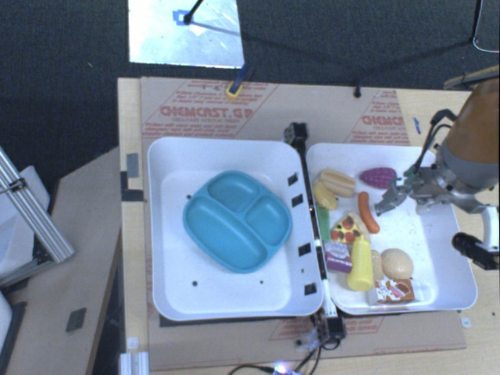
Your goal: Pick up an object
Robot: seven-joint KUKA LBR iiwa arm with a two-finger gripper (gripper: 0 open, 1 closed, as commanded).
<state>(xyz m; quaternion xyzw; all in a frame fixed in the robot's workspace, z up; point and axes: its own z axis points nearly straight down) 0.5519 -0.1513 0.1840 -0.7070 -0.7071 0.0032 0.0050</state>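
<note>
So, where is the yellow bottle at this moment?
The yellow bottle lies in the right bin, near its front left, between the purple packet and the round bun.

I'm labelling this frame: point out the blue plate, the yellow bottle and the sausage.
blue plate point(234, 237): camera view, its large compartment.
yellow bottle point(360, 264): camera view, its body.
sausage point(368, 212): camera view, its middle.

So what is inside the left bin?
The left bin holds one blue divided plate, its compartments bare. A few dark marks dot the floor. What lies under the plate is covered.
</note>
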